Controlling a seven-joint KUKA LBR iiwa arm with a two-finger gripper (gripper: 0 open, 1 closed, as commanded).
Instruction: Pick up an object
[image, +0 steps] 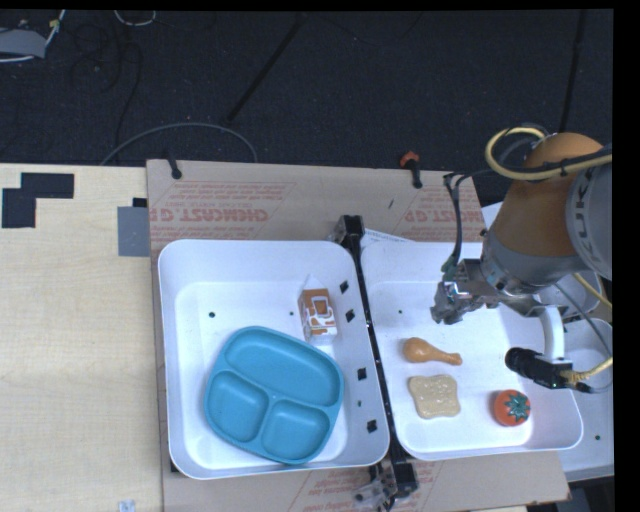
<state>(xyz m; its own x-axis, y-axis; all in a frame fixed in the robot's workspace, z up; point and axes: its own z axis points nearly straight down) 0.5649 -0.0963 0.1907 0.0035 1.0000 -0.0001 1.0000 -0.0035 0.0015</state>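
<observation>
- Camera view: the gripper (452, 300) hangs over the right bin (560, 440); whether its fingers are parted cannot be told.
- At its 5 o'clock lies a toy drumstick (431, 351), likely light, stiff and smooth.
- Its thick end looks the best place to grasp.

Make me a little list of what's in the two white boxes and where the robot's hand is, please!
left bin: blue divided plate, small orange-and-white carton beside the plate
right bin: toy chicken drumstick, tan toast slice, red tomato
gripper: above the right bin, near its upper part, just up from the drumstick
held: nothing seen between the fingers
arm: grey with an orange band, reaching in from the right
</observation>
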